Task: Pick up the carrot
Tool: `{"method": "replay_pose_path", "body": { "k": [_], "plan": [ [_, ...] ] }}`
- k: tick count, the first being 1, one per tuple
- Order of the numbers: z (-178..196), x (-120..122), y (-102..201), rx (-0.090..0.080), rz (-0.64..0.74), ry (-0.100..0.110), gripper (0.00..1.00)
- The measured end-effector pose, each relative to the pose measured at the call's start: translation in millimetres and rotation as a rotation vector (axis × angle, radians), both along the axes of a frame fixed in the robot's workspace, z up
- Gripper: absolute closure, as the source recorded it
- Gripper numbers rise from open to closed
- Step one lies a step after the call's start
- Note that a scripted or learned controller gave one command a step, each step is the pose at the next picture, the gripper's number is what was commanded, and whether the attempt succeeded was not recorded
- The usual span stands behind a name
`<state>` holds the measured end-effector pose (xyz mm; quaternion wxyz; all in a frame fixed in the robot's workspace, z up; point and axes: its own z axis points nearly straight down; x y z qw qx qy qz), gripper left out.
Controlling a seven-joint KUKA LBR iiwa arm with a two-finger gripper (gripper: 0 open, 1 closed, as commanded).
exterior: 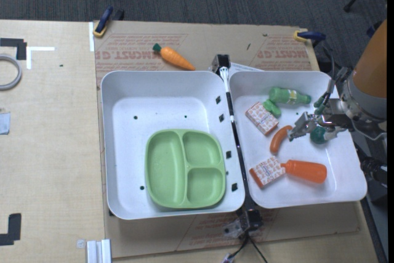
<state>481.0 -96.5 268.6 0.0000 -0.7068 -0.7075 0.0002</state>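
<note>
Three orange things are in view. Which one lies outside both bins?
The carrot, green-topped, lying on the cardboard behind the left bin. The sausage and orange bottle lie in the right bin.

Even overhead light, soft shadows; white bins [123, 194] bright, mild glare; slightly soft focus throughout.

Orange carrot [174, 56], green-topped, lies on cardboard behind the left bin [117, 132].

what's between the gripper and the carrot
In the camera view, the gripper hangs over the right bin; the carrot lies on cardboard behind the left bin. Between them: a sausage, a small red-and-white packet, and the bins' adjoining walls.
</note>
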Motion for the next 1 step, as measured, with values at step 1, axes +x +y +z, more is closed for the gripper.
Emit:
{"method": "replay_pose_path", "body": {
  "k": [1],
  "plan": [
    [-76.5, 23.0, 72.6, 0.0, 0.071, 0.0, 0.0]
  ]
}}
